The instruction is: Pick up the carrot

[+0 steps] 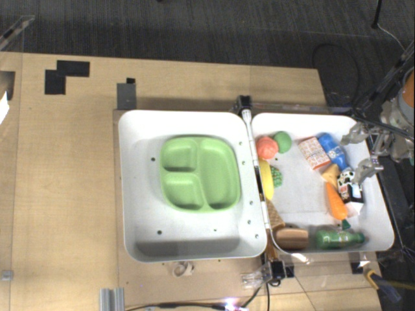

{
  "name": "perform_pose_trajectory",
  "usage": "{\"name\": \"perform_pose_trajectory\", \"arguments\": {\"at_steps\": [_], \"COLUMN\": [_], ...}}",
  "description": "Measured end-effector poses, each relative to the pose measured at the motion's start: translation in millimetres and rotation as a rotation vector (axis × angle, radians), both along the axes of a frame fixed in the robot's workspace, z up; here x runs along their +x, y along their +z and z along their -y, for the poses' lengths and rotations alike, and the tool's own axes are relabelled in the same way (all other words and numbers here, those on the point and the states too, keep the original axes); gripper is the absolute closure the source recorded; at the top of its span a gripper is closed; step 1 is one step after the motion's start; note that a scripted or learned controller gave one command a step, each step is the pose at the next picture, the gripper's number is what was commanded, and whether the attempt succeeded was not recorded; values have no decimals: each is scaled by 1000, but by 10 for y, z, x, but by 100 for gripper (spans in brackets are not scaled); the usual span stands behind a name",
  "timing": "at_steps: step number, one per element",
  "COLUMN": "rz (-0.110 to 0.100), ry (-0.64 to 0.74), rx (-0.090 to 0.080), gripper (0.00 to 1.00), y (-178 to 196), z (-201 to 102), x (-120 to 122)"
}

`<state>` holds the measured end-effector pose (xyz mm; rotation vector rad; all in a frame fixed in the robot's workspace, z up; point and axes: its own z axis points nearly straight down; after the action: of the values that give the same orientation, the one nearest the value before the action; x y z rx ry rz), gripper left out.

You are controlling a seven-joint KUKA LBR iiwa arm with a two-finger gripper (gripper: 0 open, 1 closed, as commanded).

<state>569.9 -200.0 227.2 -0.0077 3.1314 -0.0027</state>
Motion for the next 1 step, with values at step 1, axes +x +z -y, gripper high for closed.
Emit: {"name": "perform_pose_trajectory", "arguments": {"at_steps": [1], "rz": [-8], "ry": [88], "rx": [2], "gripper": [0], "y": [-881], "z": [-126], "x": [-579]}}
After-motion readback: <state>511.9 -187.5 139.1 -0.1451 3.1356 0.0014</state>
